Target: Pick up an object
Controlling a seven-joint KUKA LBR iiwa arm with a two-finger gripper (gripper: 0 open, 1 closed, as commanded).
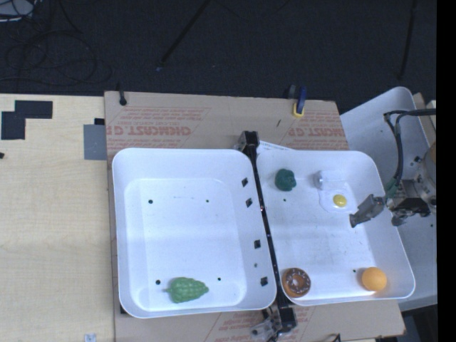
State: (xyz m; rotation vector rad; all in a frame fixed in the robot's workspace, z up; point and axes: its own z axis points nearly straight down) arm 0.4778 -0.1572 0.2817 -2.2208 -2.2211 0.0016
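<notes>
My gripper (387,212) hangs over the right edge of the right bin (320,251), open, with nothing between its fingers. One grey finger (365,211) points down-left toward a fried-egg toy (339,201), just right of it and apart from it. A dark green lump (286,179) lies at the bin's back left. A small clear piece (318,180) sits beside the egg. A chocolate donut (296,282) rests at the front left corner and an orange ball (373,279) at the front right. A light green bumpy object (187,289) lies at the front of the left bin (178,212).
A black divider (261,219) runs between the two bins. Both bins sit on a cardboard sheet (214,123) on the wooden bench. A blue and yellow clamp (300,102) stands at the cardboard's back edge. Cables (395,144) hang near the arm at the right.
</notes>
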